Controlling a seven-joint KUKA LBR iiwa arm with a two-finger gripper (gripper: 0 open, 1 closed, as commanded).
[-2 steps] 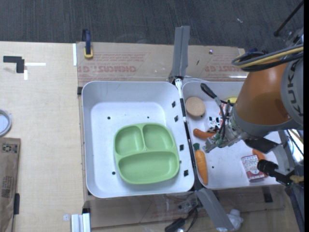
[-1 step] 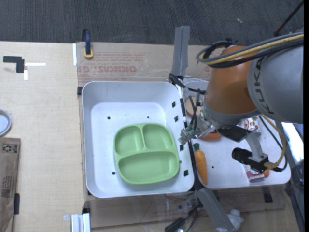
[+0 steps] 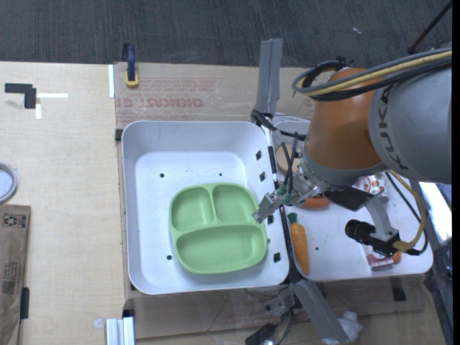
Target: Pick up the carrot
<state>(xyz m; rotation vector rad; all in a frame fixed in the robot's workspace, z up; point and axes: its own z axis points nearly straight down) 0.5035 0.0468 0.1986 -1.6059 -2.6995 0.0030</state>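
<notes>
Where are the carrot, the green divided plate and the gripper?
carrot (image 3: 299,248): camera view, middle of its orange body.
green divided plate (image 3: 218,251): camera view, floor of its large compartment.
gripper (image 3: 267,205): camera view, grey finger tip.

**Colours on the bench**

Orange carrot (image 3: 299,246) with a green tip. Pale green plate (image 3: 215,228) in a white bin (image 3: 144,192). Grey arm (image 3: 410,121) with an orange band (image 3: 338,128). Tan bench (image 3: 57,192); black and yellow cables (image 3: 374,67).
</notes>
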